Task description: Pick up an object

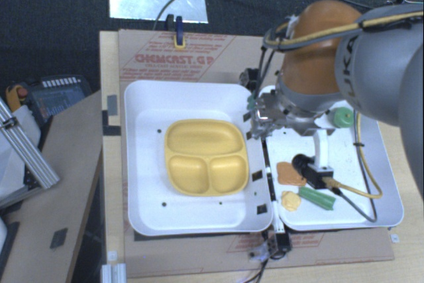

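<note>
My gripper (pixel 260 121) hangs under the grey and orange wrist, over the upper left corner of the right bin (pixel 387 205), close to the divider between the bins. Several small things lie in the right bin. A green round piece (pixel 343 118) sits by the wrist's right side. An orange-brown flat piece (pixel 287 173), a small yellow lump (pixel 290 200) and a green elongated piece (pixel 317 197) lie together near the front left. I see nothing between the gripper's fingers.
A yellow three-compartment plate (pixel 204 156) lies in the middle of the left bin (pixel 142 142). The arm covers most of the right bin's far half. A cardboard sheet (pixel 175 57) lies under both bins.
</note>
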Robot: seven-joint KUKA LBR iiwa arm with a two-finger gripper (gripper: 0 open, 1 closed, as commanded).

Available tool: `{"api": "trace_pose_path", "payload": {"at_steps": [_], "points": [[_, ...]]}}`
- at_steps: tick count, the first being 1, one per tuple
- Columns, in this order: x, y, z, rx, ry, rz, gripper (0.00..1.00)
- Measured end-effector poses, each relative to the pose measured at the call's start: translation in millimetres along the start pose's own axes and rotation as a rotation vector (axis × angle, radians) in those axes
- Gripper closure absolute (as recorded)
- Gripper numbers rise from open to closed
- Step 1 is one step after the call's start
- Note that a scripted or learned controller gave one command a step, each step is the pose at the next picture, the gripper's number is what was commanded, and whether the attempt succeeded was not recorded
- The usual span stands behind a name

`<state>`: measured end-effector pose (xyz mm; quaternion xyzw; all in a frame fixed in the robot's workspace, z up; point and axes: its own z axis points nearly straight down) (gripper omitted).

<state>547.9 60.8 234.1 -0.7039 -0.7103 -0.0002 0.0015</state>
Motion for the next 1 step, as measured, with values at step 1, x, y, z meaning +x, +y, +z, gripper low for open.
{"api": "trace_pose_path", "payload": {"at_steps": [1], "points": [[40.9, -33.0, 13.3, 0.001, 0.0, 0.001, 1.0]]}}
